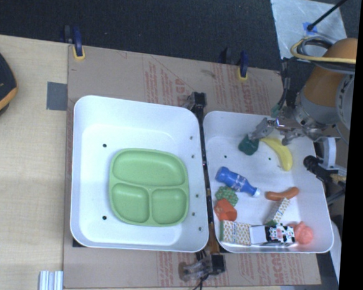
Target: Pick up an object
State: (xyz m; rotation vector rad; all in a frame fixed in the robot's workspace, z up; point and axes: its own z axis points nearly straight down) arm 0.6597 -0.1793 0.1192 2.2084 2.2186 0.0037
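A: What is carried by the desk (28,179)?

B: Two white bins are seen side by side. The left bin (92,165) is taken up by a green divided plate (148,187), laid flat near its middle, with one long compartment toward the far side and two smaller ones toward the near side.

A: And the right bin (323,212), taken as the landmark?

B: Several small things are held in it. Along its near wall a patterned carton (237,232) and a black-and-white cow-print box (277,234) are laid end to end, with a pink-red lump (303,233) just beside the box at the near right corner. A yellow banana (279,152) is found in the far part of the bin, and a blue bottle (235,181) is laid on its side near the middle. A reddish sausage (282,193) is placed right of the bottle. A dark green block (248,145) is seen touching the banana's left end. Near the left wall a leafy green piece (226,194) and an orange-red piece (226,210) are set close together.

A: How is the pincer (276,130) held?

B: It is lowered over the bin's far side, its fingers spread apart, one tip by the dark green block and the other above the banana. Nothing is seen clamped between them.
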